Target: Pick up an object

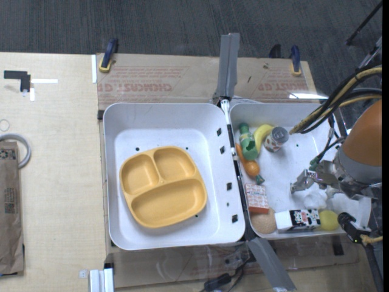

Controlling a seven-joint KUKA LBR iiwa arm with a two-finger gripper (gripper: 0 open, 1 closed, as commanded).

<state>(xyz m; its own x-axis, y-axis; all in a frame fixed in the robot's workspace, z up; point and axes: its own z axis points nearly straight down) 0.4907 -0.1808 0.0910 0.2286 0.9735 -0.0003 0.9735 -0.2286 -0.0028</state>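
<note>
Low over the right bin, claw spread wide, just above crumpled white wrapper.

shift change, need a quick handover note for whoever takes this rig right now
Gripper: low in the right bin, nothing visibly between its fingers.
Left bin: yellow divided plate.
Right bin, along its left side: green bottle, banana, small can, carrot, red box. Near front edge: black and white carton, lemon.
Done: nothing lifted.
Left: grasp and lift one object.
</note>
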